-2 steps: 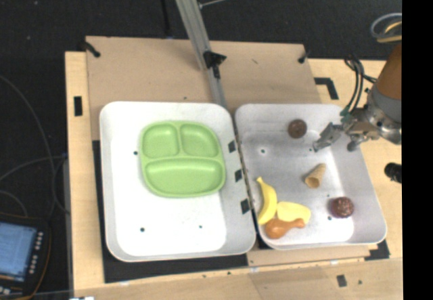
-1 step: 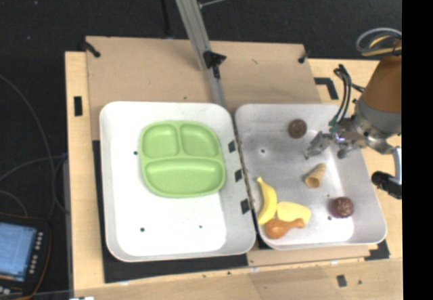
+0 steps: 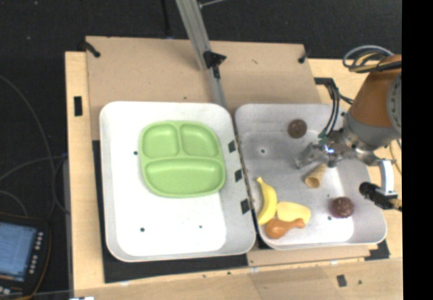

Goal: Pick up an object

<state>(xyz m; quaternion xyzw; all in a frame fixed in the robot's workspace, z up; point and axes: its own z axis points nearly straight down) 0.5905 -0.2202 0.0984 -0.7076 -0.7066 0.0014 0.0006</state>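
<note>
The gripper [image 3: 312, 156] is low in the right bin [image 3: 270, 119], just above a small tan cone-like piece [image 3: 312, 177]; finger state cannot be told. The piece appears light, rigid and prone to roll; grasp across its middle.

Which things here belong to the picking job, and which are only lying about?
Job: gripper; tan piece just below it; brown ball; dark ball; banana; orange piece; right bin.
Lying about: green plate; left bin.
</note>
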